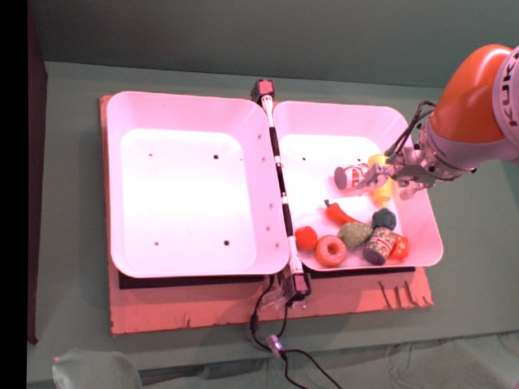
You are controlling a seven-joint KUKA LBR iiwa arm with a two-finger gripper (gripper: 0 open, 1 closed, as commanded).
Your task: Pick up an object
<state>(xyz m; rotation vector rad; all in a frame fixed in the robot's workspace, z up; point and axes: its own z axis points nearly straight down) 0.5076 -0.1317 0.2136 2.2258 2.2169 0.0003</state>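
Your gripper (388, 175) sits low over the right bin (357, 120), near that bin's right wall, with the arm (474, 104) reaching in from the right. Whether the fingers are released or clenched cannot be told: the wrist body and cables cover them, and nothing is visibly between them.

Candidate objects, all in the right bin:
- red-and-white can (350, 176), lying on its side, just left of the gripper
- yellow object (380, 186), directly under or beside the gripper, partly hidden
- red pepper (340, 213), below the can
- dark teal lump (384, 218)
- front cluster: red ball (306, 237), orange ring (331, 251), green lump (355, 233), grey can (378, 245), small red piece (398, 248), packed touching one another

The left bin (182, 185) is not where the work is.

Judgement: the step in hand is the descent onto the can or the yellow object. The two lie close together, so you risk straddling both, or knocking the can so it rolls. Centre on one item, align the closing direction across its narrow axis, and check the lift before counting a pick. Avoid the crowded front cluster and the bin wall.
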